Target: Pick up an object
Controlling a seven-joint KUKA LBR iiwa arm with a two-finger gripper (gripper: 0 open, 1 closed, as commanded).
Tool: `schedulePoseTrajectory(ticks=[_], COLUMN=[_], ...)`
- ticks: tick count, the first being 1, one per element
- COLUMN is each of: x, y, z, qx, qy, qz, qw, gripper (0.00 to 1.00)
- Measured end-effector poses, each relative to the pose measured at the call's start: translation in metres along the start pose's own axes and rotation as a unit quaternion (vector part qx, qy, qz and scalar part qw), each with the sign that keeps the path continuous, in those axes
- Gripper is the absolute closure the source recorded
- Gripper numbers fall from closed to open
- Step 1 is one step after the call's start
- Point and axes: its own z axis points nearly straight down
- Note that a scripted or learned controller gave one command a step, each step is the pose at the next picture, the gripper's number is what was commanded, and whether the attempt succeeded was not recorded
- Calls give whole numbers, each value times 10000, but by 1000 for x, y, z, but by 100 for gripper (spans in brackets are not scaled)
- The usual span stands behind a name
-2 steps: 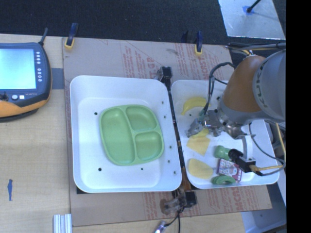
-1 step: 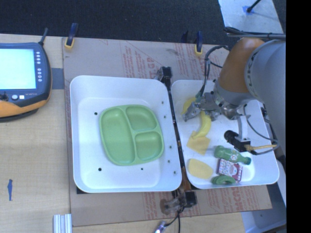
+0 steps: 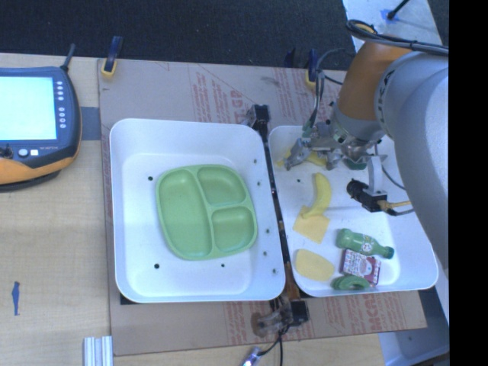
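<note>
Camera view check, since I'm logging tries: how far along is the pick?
Done: the arm has reached over the right bin. In hand: nothing visibly; the gripper sits low at the bin's far end, by the banana. Left: grasp and lift; the green bottle, cheese wedge and chip lie untouched.

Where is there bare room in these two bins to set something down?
Left bin: bare floor rings the green divided plate, widest along the near edge. Right bin: crowded by the banana, cheese pieces, green bottle and gripper; a small patch lies between banana and bottle.
</note>
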Motion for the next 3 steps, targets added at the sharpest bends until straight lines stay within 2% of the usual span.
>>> schedulePoseTrajectory(ticks=[1,2,3], x=[-62,-37,-22], y=[-77,0,-48], z=[1,-24,1], qx=[7,-8,11], qy=[-4,1,-3], qz=[8,3,3], qw=[10000,10000,10000], gripper=[0,0,0])
